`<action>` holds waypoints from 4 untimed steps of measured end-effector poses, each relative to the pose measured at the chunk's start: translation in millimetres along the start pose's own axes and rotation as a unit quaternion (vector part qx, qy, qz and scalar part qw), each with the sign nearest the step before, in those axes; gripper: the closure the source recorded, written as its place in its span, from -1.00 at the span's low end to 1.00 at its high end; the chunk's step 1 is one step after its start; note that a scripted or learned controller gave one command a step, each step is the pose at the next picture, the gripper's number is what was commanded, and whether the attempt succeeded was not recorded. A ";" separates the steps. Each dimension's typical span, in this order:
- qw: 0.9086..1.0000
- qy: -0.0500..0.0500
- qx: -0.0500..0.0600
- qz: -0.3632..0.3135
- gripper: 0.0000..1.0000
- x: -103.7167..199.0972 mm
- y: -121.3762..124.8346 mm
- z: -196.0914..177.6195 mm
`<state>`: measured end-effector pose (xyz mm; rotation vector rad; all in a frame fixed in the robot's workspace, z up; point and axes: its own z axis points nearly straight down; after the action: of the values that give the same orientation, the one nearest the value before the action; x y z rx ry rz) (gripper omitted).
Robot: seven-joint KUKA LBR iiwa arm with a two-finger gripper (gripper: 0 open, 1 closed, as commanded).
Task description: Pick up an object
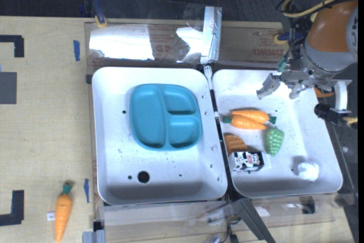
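Item 1: shallow white right-hand plastic bin (pixel 324 176), which I am working over. Item 2: grey two-finger gripper (pixel 282 86), hanging with jaws spread wide and nothing between them. Item 3: two orange toy carrots (pixel 250 119), lying just below-left of the fingers. Item 4: green knobbly toy fruit (pixel 274 140), beneath them. I am judging this the approach step; next calls for descending onto one item and closing.

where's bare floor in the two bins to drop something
Left bin: bare along the front and left of the blue divided plate, apart from a small dark disc. Right bin: bare near the back under the gripper; crowded at its left around the carrots, grapes and cow-print carton.
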<state>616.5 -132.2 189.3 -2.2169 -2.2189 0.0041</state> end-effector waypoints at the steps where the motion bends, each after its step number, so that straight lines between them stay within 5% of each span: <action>1: 1.000 -0.001 -0.001 0.023 -1.00 -2.8 -37.8 98.6; 2: 1.000 -0.001 -0.005 0.017 -1.00 36.9 -71.4 102.5; 3: 0.998 -0.001 -0.001 0.068 -1.00 33.4 45.0 104.2; 4: 1.000 -0.002 -0.004 -0.031 -1.00 -1.4 50.5 63.1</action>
<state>666.6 -133.5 125.9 -2.1532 -2.2915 0.0004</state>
